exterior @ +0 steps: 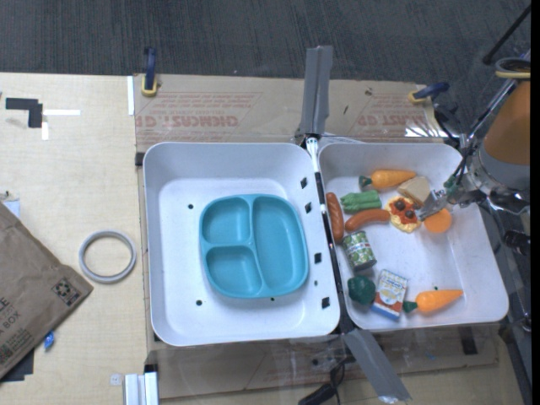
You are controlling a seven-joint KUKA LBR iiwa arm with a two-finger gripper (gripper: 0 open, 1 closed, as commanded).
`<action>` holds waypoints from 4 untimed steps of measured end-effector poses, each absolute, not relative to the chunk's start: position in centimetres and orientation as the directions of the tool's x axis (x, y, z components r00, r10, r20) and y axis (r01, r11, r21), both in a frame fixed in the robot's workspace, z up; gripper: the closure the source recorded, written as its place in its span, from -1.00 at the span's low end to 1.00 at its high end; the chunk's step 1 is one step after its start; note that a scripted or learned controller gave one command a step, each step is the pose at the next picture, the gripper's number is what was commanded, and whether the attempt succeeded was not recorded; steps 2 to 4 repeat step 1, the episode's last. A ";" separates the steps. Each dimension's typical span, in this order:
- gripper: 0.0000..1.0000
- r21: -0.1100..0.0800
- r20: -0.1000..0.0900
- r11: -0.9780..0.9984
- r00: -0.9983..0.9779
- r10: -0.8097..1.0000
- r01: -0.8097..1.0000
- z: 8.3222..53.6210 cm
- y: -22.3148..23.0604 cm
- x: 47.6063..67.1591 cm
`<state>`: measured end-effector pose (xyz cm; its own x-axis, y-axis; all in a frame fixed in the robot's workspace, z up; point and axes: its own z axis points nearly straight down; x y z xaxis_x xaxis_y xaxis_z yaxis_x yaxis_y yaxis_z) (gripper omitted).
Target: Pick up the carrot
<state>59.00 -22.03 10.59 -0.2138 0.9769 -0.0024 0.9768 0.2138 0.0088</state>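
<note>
Two carrot-like toys lie in the right bin (472, 264). One orange carrot (395, 177) with a green tip is near the bin's back wall. The other carrot (439, 299), also with a green end, rests by the front right corner. My gripper (438, 198) hangs low over the right side of that bin, just right of a tan bread piece (414, 190) and above a round orange toy (439, 221). It is about a hand's width right of the back carrot and well behind the front one. Neither carrot is between its fingers.
The right bin also holds a red sausage (335, 215), a green pepper (361, 200), a pizza slice (405, 213), a can (359, 250), a dark green toy (361, 289) and a small box (390, 294). A teal divided plate (255, 245) sits in the left bin. A tape roll (107, 255) lies on the bench.
</note>
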 end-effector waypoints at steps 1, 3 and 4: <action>1.00 0.001 -0.001 0.187 -0.187 0.982 0.982 18.1 -13.2 62.4; 1.00 0.001 -0.001 0.187 -0.187 0.982 0.982 18.1 -13.2 62.4; 1.00 0.001 -0.001 0.187 -0.187 0.982 0.982 18.1 -13.2 62.4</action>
